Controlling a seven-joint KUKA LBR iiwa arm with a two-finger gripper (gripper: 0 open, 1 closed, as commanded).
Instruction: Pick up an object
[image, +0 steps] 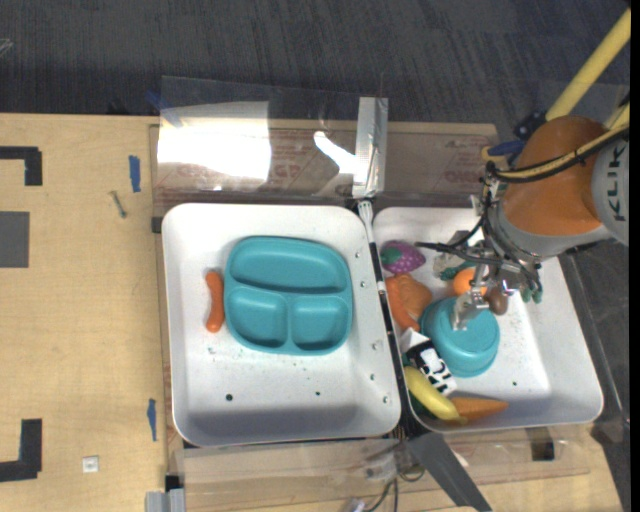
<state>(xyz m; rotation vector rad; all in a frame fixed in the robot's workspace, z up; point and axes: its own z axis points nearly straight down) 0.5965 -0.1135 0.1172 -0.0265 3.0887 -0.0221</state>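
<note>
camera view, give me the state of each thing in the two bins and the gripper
teal divided plate: lying flat in the left bin, nothing in its compartments
orange carrot-like toy: lying beside the plate's left edge
teal bowl: in the right bin, under the gripper
banana: lying at the right bin's front edge
purple grapes toy: lying near the right bin's back left
gripper: low over the teal bowl, holding nothing that shows

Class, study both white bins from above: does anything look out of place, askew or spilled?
Nothing is spilled or damaged. One oddity: a small orange sausage-shaped toy lies on the left white bin's floor beside the teal three-compartment plate, not in it. The right white bin is crowded, with a yellow banana partly under a black-and-white item.
</note>
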